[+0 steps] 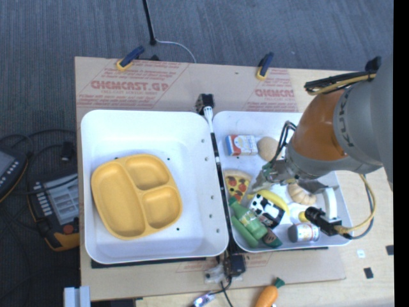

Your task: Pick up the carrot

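Note:
The carrot (267, 295), orange with a green top, lies on the bench board in front of the right bin (345, 190), outside both bins and near the view's bottom edge. My gripper (267, 173) hangs low inside the right bin, over the toy food in its middle. It is well behind the carrot and apart from it. The grey arm with its orange band (319, 136) covers the bin's back right part.
The right bin holds a small carton (241, 144), a beige egg (267, 148), a pizza slice (236, 184), a green piece (246, 221), a banana (276, 199) and a can (304, 233). The left bin (128, 126) holds a yellow divided plate (135, 194). A yellow cable (364, 219) loops at the right.

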You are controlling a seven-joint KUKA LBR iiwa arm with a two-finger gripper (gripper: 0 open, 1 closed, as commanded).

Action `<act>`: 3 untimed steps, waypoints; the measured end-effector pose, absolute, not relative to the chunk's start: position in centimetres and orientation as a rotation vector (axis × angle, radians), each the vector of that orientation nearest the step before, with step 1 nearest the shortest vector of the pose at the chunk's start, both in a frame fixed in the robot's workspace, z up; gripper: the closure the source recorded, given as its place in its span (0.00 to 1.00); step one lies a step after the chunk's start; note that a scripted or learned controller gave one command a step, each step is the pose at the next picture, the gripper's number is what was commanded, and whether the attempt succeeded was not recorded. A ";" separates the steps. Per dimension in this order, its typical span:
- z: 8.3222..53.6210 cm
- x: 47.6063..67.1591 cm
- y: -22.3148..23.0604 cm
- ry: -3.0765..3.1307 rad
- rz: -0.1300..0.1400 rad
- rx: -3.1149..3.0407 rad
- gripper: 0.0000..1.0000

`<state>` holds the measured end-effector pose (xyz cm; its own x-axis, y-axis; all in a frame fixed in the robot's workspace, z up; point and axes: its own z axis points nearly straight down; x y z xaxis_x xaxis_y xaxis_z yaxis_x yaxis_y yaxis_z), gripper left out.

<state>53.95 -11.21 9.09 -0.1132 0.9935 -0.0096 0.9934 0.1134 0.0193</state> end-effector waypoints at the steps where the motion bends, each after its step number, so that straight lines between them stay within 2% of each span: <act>1: 9.2 48.8 -16.4 2.740 0.005 1.505 1.00; 2: 9.1 48.9 -10.8 2.885 -0.003 1.185 1.00; 3: 8.9 48.8 -10.4 2.894 0.002 1.183 0.00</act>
